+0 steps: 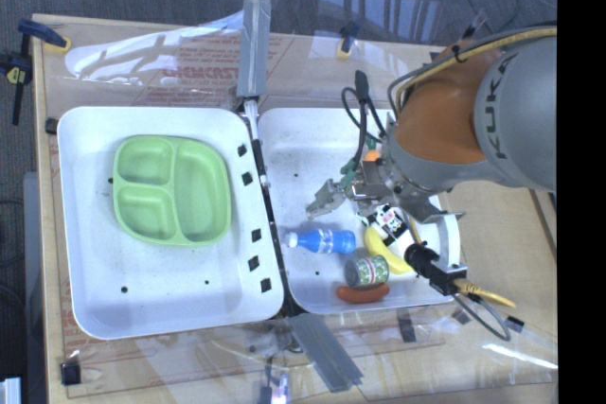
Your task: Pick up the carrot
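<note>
In the right bin (294, 132), a small orange piece with a green end (369, 157) peeks out from under the arm's wrist. It looks like the carrot, and the arm hides most of it. My gripper (325, 199) hangs over the middle of this bin, just left of and below that orange piece. Its fingers are spread and open, with nothing between them. The grey and orange arm (464, 123) covers the bin's right half.
A blue bottle (322, 241), a yellow banana (388, 257), a small can (366, 272) and a reddish-brown sausage-shaped item (363, 293) lie along the right bin's front. A green divided plate (172, 189) sits in the left bin (85, 279).
</note>
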Motion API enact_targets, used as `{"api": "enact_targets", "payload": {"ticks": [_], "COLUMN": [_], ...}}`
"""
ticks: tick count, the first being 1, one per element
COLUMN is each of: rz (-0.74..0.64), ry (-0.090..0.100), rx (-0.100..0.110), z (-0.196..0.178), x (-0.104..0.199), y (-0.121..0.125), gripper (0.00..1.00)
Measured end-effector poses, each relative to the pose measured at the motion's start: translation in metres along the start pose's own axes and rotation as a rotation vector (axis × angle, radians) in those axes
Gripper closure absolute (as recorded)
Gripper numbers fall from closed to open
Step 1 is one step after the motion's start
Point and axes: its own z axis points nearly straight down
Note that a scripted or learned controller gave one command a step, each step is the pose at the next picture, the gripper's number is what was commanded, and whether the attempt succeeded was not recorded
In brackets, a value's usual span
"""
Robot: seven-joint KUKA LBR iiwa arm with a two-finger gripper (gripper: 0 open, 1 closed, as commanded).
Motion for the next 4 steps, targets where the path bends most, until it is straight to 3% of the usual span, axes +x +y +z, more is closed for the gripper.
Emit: {"api": "enact_targets", "payload": {"ticks": [1, 2, 3, 4], "rz": [-0.067, -0.25, -0.262, -0.373], "ry": [-0.003, -0.003, -0.001, -0.003], "rx": [-0.005, -0.005, 0.001, -0.003], "z": [-0.156, -0.161, -0.081, -0.035], "x": [-0.02, 0.031, -0.019, -0.076], "y": [-0.023, -0.018, 0.05, 0.089], "gripper": [0.0, 0.0, 0.0, 0.0]}}
